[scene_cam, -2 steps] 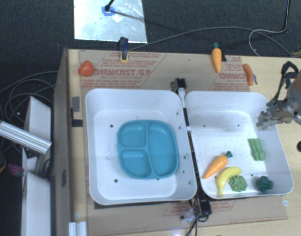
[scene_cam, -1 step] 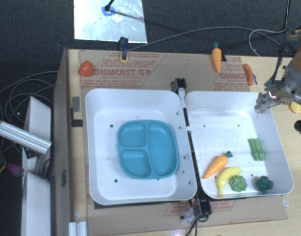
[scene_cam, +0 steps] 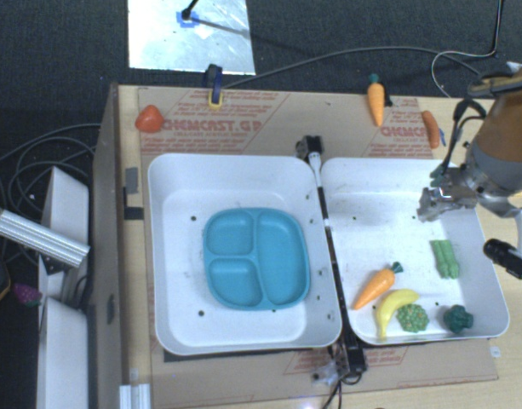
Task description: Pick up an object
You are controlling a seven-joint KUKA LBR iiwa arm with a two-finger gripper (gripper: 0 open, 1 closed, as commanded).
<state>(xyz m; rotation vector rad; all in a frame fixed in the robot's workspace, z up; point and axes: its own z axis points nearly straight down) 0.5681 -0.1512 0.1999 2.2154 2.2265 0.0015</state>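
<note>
The right bin (scene_cam: 363,190) holds an orange toy carrot (scene_cam: 375,285), a yellow banana (scene_cam: 392,308), a light green broccoli head (scene_cam: 412,318), a dark green piece (scene_cam: 457,318) and a pale green stalk (scene_cam: 444,257), all near its front. My gripper (scene_cam: 433,203) hangs over the bin's far right part, above and behind the green stalk, with nothing seen between its fingers. The arm's orange band shows at the right edge.
The left bin (scene_cam: 171,228) bears a blue divided plate (scene_cam: 255,258). On the cardboard behind the bins lie a carrot (scene_cam: 376,102), an orange piece (scene_cam: 430,128), a red-orange piece (scene_cam: 148,119) and a clamp (scene_cam: 214,83). Cables run along the back.
</note>
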